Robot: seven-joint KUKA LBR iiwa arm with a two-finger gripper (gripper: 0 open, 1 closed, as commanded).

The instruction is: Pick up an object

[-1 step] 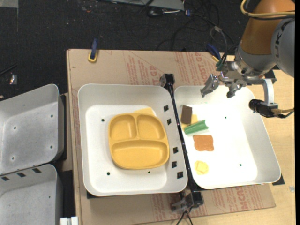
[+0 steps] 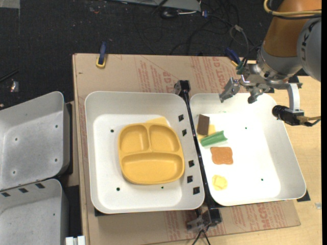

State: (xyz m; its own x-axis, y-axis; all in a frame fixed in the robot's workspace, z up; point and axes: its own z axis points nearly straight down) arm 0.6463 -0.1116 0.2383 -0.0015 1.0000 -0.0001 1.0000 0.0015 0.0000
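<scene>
Overhead, the gripper (image 2: 240,92) hangs spread wide, holding nothing, at the far edge of the right bin (image 2: 265,160).
Below it, near the divider, lie a brown block (image 2: 203,124), green piece (image 2: 212,138), orange patch (image 2: 222,155) and yellow piece (image 2: 219,181); a yellow tray (image 2: 151,154) sits in the left bin (image 2: 102,152).

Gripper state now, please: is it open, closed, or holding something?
Gripper: open, holding nothing, above the far edge of the right bin.
</scene>
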